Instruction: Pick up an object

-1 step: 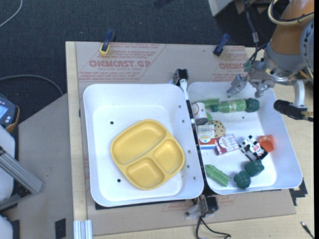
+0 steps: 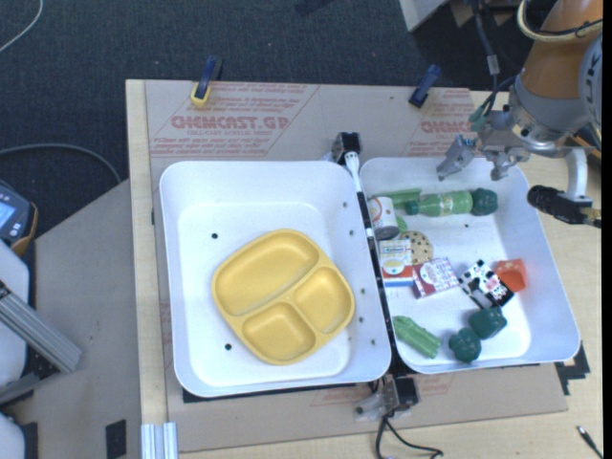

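Observation:
My gripper hangs over the far edge of the right bin, its two fingers spread apart and open with nothing between them. Just below it a green bottle lies on its side. Nearer the front sit a small carton, a black-and-white cow toy, an orange piece, a dark green toy and a light green vegetable. A can, a snack packet and a cookie lie along the bin's left wall.
The left bin holds a yellow divided plate. Blue clamps grip the cardboard's far edge. A black clip sits between the bins.

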Controlling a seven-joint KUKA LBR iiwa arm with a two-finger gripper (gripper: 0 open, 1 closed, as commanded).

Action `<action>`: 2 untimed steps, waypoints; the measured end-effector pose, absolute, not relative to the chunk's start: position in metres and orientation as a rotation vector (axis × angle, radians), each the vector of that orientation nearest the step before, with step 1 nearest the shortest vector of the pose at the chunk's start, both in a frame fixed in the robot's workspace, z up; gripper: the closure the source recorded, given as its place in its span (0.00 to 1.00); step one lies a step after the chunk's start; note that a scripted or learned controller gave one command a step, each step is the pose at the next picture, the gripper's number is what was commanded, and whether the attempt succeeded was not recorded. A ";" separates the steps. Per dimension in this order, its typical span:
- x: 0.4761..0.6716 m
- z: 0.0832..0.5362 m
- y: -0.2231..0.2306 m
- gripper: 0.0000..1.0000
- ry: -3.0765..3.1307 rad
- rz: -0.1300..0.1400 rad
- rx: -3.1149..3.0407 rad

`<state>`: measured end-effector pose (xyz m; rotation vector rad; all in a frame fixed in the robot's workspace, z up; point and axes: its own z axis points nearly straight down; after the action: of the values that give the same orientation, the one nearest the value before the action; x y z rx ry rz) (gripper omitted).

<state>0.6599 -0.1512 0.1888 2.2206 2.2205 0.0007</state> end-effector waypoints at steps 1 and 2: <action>0.669 0.134 -0.147 0.00 2.227 -0.004 2.221; 0.669 0.097 -0.147 0.00 2.220 0.001 2.221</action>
<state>0.6693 -0.1471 0.0966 2.2209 2.2200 0.0006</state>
